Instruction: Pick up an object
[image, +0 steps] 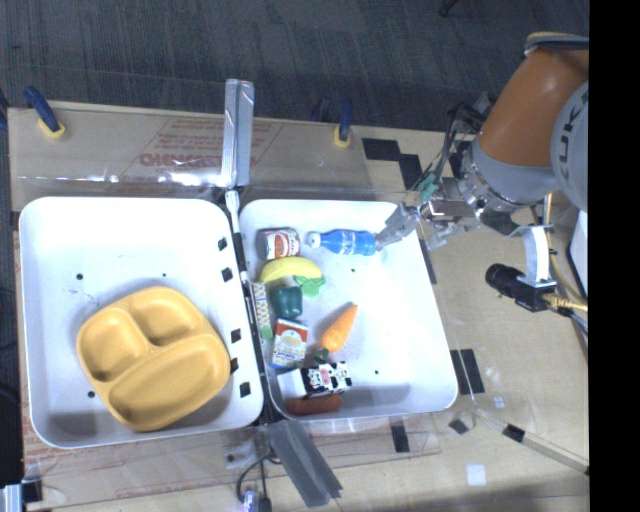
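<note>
Faint red lettering (180, 150) runs across the clear sheet at the upper left of the frame, too washed out to read. The labels on the can (281, 243), bottle (345, 242) and small carton (289, 343) are illegible too.

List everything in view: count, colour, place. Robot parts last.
Bins: two, white, side by side.
Divided plate: one, yellow, left bin.
Water bottle: one, blue, right bin, top.
Can: one, red and white, beside the bottle.
Banana: one, yellow, below the can.
Carrot: one, orange, right bin, middle.
Carton: one, white and red, left of the carrot.
Clamps: two, blue, bench's far edge.
Arm: one, grey and orange, right.
Claw: one, grey, by the bottle's cap end.
</note>
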